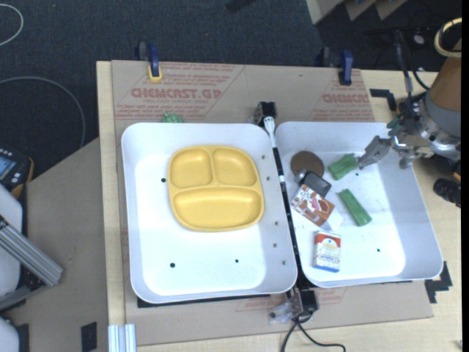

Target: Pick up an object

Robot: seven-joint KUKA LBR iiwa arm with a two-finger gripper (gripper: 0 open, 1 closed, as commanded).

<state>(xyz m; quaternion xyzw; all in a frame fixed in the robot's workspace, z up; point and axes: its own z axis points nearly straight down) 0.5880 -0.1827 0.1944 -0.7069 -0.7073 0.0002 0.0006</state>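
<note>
1. Camera view, right side of the frame: the arm (440, 116) reaches in over the upper right of the right bin (418, 255).
2. Its tool (370, 155) hangs low over the upper part of that bin, just beside a green block (341, 167); whether they touch, I cannot tell.
3. How far the tool stands open, I cannot tell, and nothing is seen held in it.
4. A second green block (355, 206) lies tilted near the bin's middle.
5. A brown disc (305, 162), a small black item (314, 182) and a red-and-white packet (312, 204) cluster at the bin's left.
6. A small carton (327, 251) lies lower down, apart.
7. The left bin (146, 270) holds a yellow divided plate (215, 188).
8. Both bins rest on the surface (117, 196).
</note>
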